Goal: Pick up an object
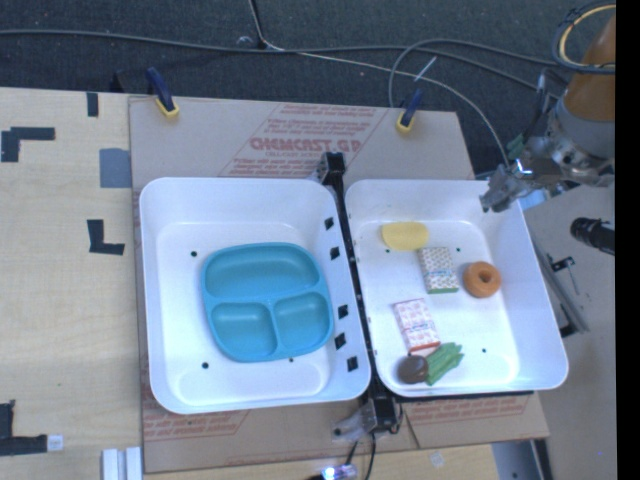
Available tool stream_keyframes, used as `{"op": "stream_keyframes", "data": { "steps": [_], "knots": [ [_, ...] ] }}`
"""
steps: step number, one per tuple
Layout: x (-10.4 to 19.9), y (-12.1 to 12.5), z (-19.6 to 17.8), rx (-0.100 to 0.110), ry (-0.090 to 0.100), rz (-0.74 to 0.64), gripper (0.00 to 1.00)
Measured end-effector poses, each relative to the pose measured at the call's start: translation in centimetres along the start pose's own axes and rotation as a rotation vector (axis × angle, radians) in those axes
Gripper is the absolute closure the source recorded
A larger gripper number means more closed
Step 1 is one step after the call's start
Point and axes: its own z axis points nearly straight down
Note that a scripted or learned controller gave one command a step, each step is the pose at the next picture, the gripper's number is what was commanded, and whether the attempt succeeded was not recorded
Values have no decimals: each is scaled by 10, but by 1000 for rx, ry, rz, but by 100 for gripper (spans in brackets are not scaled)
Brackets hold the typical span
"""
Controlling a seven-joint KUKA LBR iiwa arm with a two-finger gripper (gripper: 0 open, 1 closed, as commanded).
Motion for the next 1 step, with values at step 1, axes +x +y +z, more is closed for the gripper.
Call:
{"op": "stream_keyframes", "data": {
  "steps": [1],
  "knots": [
    [41,-17,-1,4,1,-2,100]
  ]
}}
